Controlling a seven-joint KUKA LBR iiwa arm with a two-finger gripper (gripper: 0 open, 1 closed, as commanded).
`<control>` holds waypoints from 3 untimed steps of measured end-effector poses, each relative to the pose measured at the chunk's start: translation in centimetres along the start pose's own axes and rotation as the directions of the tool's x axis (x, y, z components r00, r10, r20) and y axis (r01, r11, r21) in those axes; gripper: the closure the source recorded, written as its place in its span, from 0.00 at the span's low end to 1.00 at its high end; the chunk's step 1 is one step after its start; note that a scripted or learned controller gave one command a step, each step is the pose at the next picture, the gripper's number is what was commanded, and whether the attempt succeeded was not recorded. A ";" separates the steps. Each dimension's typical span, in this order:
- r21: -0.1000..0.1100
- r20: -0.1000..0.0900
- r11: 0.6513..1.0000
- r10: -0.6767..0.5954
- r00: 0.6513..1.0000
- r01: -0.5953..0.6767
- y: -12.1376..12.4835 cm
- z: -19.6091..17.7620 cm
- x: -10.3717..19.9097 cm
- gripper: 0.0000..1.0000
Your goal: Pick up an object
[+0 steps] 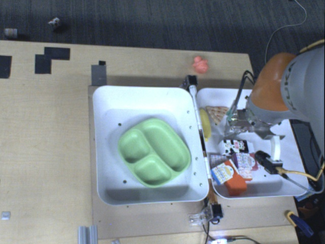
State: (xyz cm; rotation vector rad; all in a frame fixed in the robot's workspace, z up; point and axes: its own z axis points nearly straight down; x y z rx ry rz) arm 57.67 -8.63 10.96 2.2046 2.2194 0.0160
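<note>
Arm (284,85) reaching from right, bent over right bin (284,189), gripper (234,131) low among clutter, finger state unclear.

Wooden bench (45,151) carrying two white bins side by side: left bin (104,151), right bin (294,141). Pink lump (200,64) on bench behind bins.

Green divided plate (154,151) in left bin (104,136), pincer (234,131) over cluttered right bin (287,187)
</note>
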 end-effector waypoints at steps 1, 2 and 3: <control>0.000 0.000 1.000 0.000 1.000 0.000 0.0 0.0 0.0 0.00; 0.007 0.006 1.000 0.007 1.000 -0.007 0.6 2.2 -0.2 0.00; 0.002 0.002 1.000 0.003 1.000 -0.003 0.8 1.1 0.1 1.00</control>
